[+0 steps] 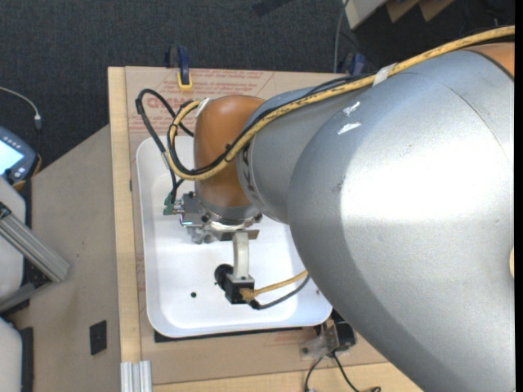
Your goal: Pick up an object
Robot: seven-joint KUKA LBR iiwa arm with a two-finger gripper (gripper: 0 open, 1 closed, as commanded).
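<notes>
My gripper [198, 225] reaches down into the left white bin [163, 300], near its middle, under the orange wrist band. The arm's bulk hides what lies below it. A small green bit [170, 206] peeks out at the gripper's left side; I cannot tell if it is a loose object. A tiny dark speck [193, 294] lies on the bin floor, in front of the gripper and apart from it.
The grey arm [392, 202] covers the right half of the view and the right bin. Black and yellow cables [167, 133] loop over the bin's far-left corner. The wooden bench edge [131, 243] runs along the bin's left side.
</notes>
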